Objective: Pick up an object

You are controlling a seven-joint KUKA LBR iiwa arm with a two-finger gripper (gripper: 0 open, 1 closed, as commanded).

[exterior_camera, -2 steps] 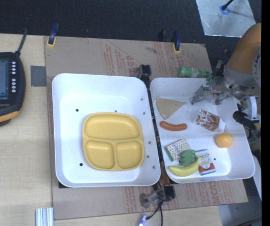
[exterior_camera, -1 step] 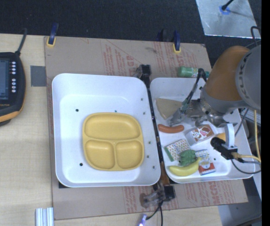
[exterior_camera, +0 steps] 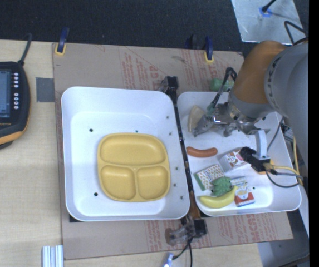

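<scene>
White plastic bins side by side on a brown cardboard sheet; left bin [exterior_camera: 75, 149] holding a yellow divided tray [exterior_camera: 132, 166], three compartments, lying flat near the middle. Right bin [exterior_camera: 284, 202] crowded with small things: a reddish sausage [exterior_camera: 201, 152] near its left wall, below that a patterned card [exterior_camera: 209, 176], then a green broccoli piece [exterior_camera: 222, 185] sitting just above and touching a yellow banana [exterior_camera: 217, 199] along the front edge. Beside the banana a small red-and-white packet [exterior_camera: 244, 196]; further up a little carton [exterior_camera: 232, 159] with red print. Grey arm with orange band [exterior_camera: 256, 74] reaching in from the right over the upper part of the right bin, gripper [exterior_camera: 206, 122] low near a pale beige object [exterior_camera: 196, 117] at the bin's upper left. Cannot tell whether open or closed, nor whether anything sits in its grasp. Black-and-orange handheld control pad [exterior_camera: 0, 107] resting on the wooden bench at far left, well apart from both bins
</scene>
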